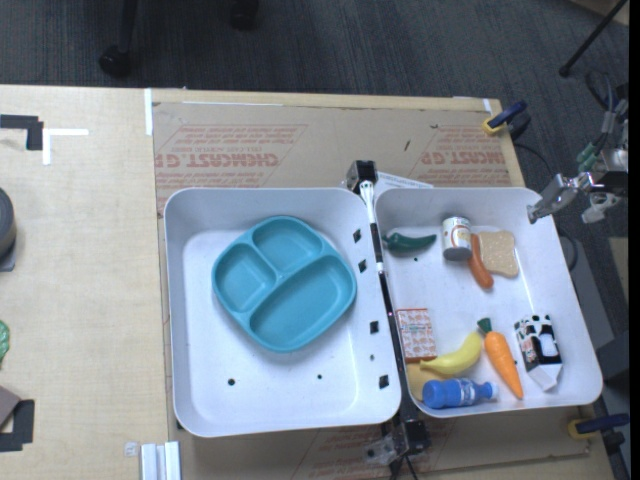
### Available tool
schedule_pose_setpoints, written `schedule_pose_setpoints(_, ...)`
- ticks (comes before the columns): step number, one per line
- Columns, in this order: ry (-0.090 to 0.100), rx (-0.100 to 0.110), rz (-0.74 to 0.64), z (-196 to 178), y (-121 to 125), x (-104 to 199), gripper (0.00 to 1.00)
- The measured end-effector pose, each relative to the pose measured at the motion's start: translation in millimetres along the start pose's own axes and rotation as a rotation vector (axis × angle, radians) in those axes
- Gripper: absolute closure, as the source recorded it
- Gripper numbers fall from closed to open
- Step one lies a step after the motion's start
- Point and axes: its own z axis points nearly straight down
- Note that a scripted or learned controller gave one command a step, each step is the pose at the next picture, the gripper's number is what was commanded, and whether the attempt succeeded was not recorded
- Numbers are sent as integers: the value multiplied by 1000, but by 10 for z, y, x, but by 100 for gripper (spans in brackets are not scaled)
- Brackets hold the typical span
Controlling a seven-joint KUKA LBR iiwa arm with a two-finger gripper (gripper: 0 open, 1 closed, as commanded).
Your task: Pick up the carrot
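You see the carrot (503, 362) by the banana (455, 355); the gripper (560, 200) is far off, can't tell if open

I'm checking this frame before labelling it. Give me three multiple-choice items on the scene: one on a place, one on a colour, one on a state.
1. Where does the carrot lie?
A. On the divided plate
B. In the right bin, near its front edge
C. On the cardboard behind the bins

2. What colour is the divided plate?
A. Red
B. Yellow
C. Blue

3. How does the gripper stand to the carrot?
A. Away from it, by the right bin's far right corner
B. Closed around it
C. Lifting it over the plate

Answers: B, it lies between the banana and the milk carton; C, the plate is blue; A, the gripper is at the bin's far corner.
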Motion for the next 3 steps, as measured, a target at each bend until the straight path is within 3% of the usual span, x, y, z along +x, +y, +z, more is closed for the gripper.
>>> schedule_pose_setpoints(1,2,1,54,1252,-540,94,0)
schedule_pose_setpoints(2,2,-3,-270,1849,-843,461,0)
schedule_pose_setpoints(3,1,-6,-265,1758,-824,453,100)
